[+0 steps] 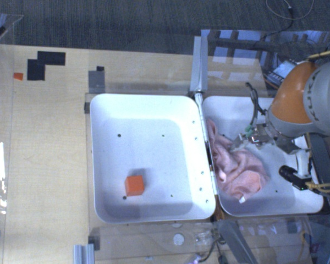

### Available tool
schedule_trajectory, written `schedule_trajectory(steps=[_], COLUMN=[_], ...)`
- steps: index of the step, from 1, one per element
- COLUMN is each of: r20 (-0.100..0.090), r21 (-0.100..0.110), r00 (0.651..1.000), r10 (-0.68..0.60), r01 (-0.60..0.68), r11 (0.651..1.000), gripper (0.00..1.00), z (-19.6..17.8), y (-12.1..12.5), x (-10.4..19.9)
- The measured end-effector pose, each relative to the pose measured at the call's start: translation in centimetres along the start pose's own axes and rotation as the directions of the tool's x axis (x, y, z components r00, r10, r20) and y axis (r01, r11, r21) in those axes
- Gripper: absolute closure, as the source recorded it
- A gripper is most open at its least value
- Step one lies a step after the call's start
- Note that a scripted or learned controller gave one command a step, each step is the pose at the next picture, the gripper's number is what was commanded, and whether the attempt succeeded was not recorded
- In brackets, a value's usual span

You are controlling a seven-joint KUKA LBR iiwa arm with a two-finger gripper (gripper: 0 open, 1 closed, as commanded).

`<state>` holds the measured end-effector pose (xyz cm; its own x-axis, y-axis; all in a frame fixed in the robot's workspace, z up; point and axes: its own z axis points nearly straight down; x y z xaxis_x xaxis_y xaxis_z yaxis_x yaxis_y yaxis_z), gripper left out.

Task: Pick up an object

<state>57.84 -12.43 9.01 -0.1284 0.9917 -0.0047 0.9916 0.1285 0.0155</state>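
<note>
I see the pincer (252, 137) in the right bin (302, 202), though I cannot tell its state, poised at the upper right edge of the pink cloth (236, 166), whose long axis runs down-left along the bin's left wall.

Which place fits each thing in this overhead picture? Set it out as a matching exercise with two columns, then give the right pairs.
Things:
1. orange block
2. pink cloth
3. gripper
4. black L-shaped mark

Places:
A. on the wooden bench, upper left
B. in the left bin, near its front
C. in the right bin, against its left wall
D. over the right bin, at the cloth's upper right edge

Pairs: 1-B, 2-C, 3-D, 4-A
</note>
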Motion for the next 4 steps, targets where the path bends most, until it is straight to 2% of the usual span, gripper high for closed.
schedule_trajectory(steps=[1,2,3,4], r20=[-0.001,-0.001,0.000,0.002], r21=[0.000,0.000,-0.001,-0.006], r00=[0.997,0.999,0.990,0.990], r10=[-0.082,-0.054,-0.140,-0.138], r01=[0.082,0.054,0.140,0.138], r11=[0.997,0.999,0.990,0.990], gripper=[0.00,0.00,0.00,0.00], z=[-0.2,0.0,-0.2,-0.3], y=[-4.7,0.7,-4.5,-8.2], x=[1.2,2.3,1.8,2.9])
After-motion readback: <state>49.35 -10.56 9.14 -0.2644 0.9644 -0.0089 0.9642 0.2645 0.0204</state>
